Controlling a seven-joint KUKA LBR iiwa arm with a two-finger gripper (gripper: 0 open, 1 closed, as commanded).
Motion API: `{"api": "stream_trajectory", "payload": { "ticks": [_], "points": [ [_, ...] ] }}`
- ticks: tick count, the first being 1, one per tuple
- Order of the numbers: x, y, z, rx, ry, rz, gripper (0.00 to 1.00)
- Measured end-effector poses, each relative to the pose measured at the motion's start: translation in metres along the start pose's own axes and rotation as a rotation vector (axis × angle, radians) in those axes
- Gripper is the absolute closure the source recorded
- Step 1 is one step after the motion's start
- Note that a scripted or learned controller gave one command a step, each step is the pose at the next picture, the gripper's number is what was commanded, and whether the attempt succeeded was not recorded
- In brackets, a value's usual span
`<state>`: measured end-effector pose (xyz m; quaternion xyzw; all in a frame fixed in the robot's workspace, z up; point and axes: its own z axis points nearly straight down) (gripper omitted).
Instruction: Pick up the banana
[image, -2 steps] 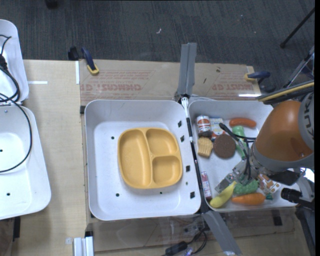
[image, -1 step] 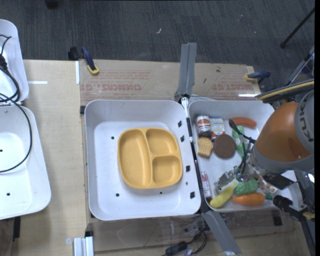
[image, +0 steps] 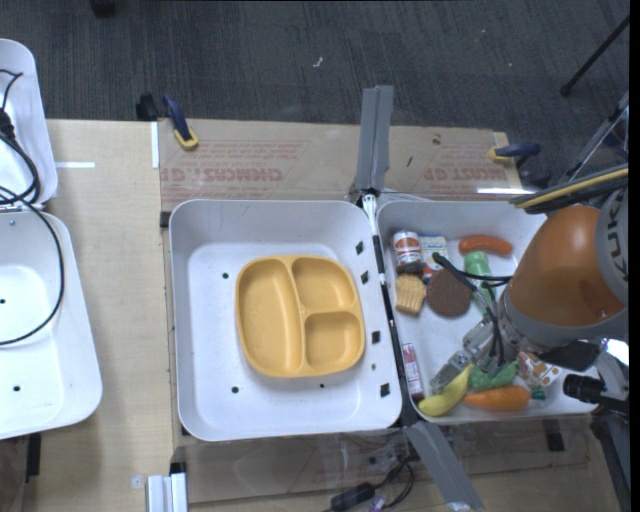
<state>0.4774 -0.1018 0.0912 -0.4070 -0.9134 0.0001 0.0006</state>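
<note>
Whether the gripper (image: 478, 352) is open or closed cannot be told; it hangs low in the lower right of the frame, just above the banana (image: 446, 394). The banana lies in the right bin's (image: 420, 225) lower-left corner beside a carrot (image: 497, 399), apparently not lifted, so grasping and raising remain.

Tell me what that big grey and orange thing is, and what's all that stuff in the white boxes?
That is a robot arm, seen by one camera looking down from above. It reaches in from the right over two white bins. The left bin holds a yellow plate with three sections. The right bin holds toy food: a banana, a carrot, a sausage, a cookie and a cracker. The arm's gripper is low beside the banana. I can't tell whether it holds anything.
</note>
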Motion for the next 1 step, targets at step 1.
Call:
{"api": "stream_trajectory", "payload": {
  "ticks": [1],
  "points": [
    [-0.0008, 0.0001, -0.0089, -0.001, -0.001, 0.002, 1.00]
  ]
}}
